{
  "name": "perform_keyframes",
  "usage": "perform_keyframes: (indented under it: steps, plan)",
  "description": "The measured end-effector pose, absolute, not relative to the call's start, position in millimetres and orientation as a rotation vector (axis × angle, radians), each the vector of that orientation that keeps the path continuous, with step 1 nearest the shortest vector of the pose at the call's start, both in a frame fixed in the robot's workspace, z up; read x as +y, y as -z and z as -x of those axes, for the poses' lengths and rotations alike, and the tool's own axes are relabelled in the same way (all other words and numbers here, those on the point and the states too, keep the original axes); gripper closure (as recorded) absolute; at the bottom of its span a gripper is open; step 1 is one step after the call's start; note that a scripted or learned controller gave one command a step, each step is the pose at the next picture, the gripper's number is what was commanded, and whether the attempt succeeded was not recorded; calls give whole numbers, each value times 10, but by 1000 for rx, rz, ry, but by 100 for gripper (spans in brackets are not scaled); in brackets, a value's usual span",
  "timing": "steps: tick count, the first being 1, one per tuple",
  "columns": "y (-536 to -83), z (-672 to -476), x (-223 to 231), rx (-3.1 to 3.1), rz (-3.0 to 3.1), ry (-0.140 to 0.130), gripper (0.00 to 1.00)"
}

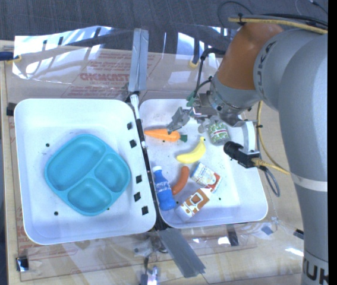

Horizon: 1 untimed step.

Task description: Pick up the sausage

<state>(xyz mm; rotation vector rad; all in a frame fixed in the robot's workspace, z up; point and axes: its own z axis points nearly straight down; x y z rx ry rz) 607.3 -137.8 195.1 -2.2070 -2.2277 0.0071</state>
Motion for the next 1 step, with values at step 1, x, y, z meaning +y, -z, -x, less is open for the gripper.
perform_keyframes:
  steps: [1]
  plan:
    - [-968,-5395,-1448,-2184,2256,-10,0]
